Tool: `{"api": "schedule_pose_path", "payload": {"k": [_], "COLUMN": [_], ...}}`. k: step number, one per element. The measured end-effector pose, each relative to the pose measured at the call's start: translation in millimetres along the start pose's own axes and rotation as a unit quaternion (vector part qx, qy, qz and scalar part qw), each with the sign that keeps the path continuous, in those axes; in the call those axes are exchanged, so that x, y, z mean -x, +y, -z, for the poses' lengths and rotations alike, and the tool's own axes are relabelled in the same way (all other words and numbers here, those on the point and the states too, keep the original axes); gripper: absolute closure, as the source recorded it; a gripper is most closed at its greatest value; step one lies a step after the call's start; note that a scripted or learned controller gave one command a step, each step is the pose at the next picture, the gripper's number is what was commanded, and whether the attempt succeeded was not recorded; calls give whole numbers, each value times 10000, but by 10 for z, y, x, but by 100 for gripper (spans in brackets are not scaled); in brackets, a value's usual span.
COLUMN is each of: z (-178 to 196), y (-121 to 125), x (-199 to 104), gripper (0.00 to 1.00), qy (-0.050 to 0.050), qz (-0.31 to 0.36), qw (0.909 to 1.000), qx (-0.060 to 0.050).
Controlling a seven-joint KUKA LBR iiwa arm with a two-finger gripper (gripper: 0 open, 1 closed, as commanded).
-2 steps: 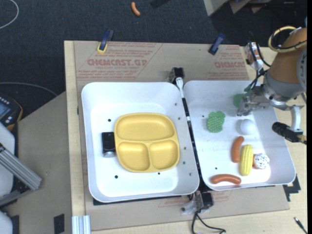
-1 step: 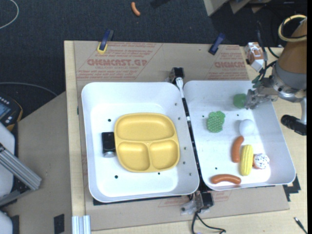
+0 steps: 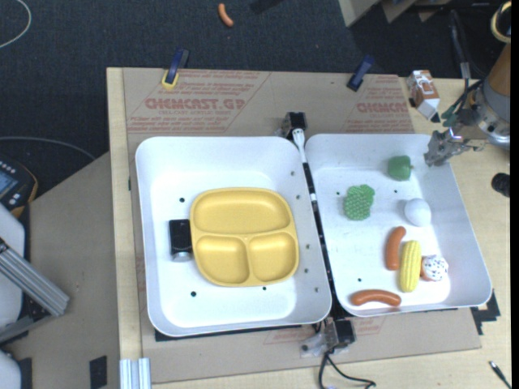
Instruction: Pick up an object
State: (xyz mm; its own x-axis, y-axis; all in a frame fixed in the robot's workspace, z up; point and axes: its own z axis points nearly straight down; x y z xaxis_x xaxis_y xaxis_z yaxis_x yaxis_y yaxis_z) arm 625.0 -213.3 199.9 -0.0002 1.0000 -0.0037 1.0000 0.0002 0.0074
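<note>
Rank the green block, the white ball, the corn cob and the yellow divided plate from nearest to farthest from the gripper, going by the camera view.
1. green block, just left of the gripper
2. white ball, mid right bin
3. corn cob, near front of right bin
4. yellow divided plate, left bin

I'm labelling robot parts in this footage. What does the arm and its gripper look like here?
Little of the arm is in frame: a rounded grey body with an orange band near the picture's edge. The gripper is a small grey metal piece, with thin dark cables running alongside it.
</note>
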Motion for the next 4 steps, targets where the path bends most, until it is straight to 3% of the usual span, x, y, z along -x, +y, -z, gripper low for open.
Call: {"api": "schedule_pose_path", "payload": {"k": [1, 2, 4], "z": [273, 222, 237], "y": [13, -245, -464], "x": [3, -424, -1417], "gripper": [100, 100, 100], "qy": [7, 29, 33], "qz": [3, 14, 25], "qw": [10000, 10000, 10000], "qx": [-9, -54, -55]}}
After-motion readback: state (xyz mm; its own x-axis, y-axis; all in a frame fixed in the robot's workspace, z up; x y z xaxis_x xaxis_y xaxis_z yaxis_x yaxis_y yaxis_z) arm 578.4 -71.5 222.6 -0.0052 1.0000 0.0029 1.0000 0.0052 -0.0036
